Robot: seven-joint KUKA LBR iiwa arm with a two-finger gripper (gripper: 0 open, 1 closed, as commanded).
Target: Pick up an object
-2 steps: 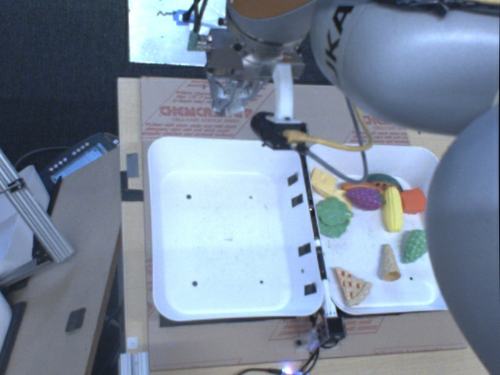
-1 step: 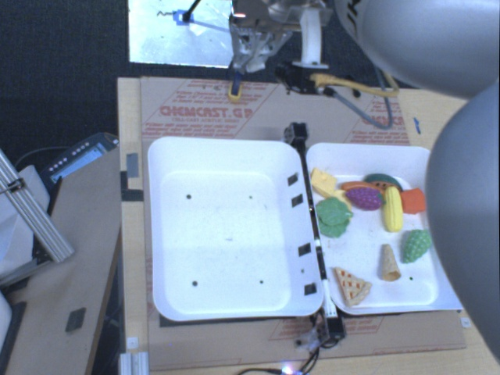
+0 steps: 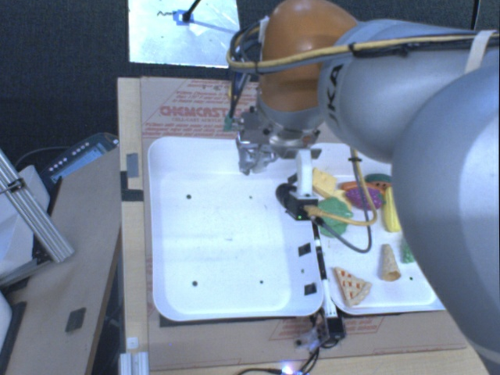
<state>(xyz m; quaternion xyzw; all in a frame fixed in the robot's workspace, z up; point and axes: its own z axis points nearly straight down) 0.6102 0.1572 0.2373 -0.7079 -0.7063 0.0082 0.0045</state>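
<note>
My gripper (image 3: 251, 161) hangs over the back right part of the left white bin (image 3: 180, 287), close to the wall between the two bins. Nothing shows in its grasp. The pickable things lie in the right bin (image 3: 406, 299): a yellow piece (image 3: 325, 182), a green leaf-shaped piece (image 3: 337, 208), a purple piece (image 3: 367, 197), a long yellow piece (image 3: 391, 211), a tan cone (image 3: 389, 263) and an orange waffle-like wedge (image 3: 351, 286). All of them are to the right of the gripper and apart from it. The arm's bulk hides the right bin's far side.
The grey arm with its orange band (image 3: 301, 45) fills the upper right. A small green bit (image 3: 407, 251) lies by the arm's edge. A cardboard sheet (image 3: 187, 108) lies under the bins. Grey equipment (image 3: 31, 217) stands at the left of the bench.
</note>
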